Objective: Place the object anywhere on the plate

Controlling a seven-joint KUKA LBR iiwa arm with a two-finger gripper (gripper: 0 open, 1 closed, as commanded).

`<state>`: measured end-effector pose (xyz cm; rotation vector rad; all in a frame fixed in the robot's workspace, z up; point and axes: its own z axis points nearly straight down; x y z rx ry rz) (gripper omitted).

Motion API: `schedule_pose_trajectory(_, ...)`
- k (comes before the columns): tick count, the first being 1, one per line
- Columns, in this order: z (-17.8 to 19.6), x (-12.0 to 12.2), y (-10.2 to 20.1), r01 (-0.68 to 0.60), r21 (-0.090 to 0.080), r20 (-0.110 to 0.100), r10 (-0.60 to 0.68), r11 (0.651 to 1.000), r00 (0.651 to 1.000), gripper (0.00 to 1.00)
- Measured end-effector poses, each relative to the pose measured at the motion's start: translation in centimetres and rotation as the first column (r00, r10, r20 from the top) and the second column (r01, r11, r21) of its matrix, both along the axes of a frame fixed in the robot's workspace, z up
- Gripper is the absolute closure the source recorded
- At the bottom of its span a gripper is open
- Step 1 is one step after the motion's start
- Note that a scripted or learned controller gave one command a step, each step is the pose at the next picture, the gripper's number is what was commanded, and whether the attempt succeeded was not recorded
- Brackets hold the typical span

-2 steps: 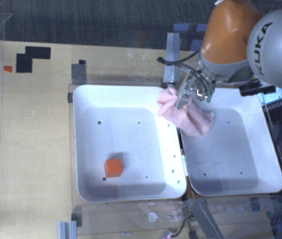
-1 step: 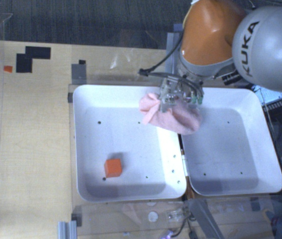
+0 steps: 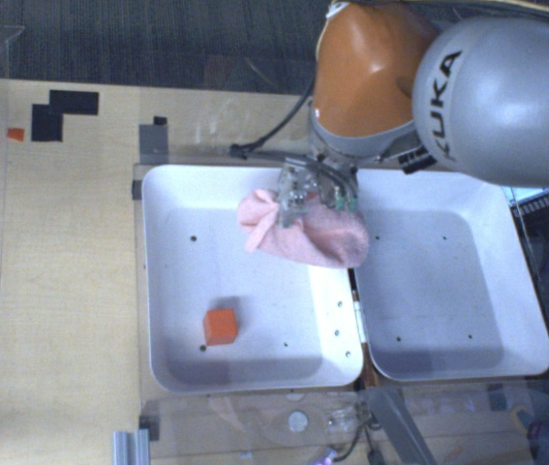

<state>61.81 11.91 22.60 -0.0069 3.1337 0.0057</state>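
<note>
Camera view: arm (image 3: 468, 85) comes in from the right at the top of frame, orange band (image 3: 366, 61) sitting just above the wrist, wrist pointing straight down over the far side of the bins. Gripper (image 3: 298, 200) hangs at the back of the left bin (image 3: 163, 289), close to the divide between the two bins. A pink cloth (image 3: 303, 232) bunches up right at the fingertips, with a fold rising to them and the rest draped down and to the right; looks pinched between the fingers, jaws closed on the fabric. The cloth's right end reaches the inner rim where the left bin meets the right bin (image 3: 506, 279). A small orange block (image 3: 221, 326) sits on the floor of the left bin toward the near left corner, well apart from cloth and gripper. The left bin floor between cloth and block is open, so is the near right part. Bench top (image 3: 61, 260) is to the left of the bins, with black marks (image 3: 61, 112) near its far edge.
</note>
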Motion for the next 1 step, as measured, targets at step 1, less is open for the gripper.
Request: schedule_pose_trajectory(1, 0.03, 0.01, -0.03, 0.001, 0.000, 0.001, -0.001, 1.000, 1.000, 0.00)
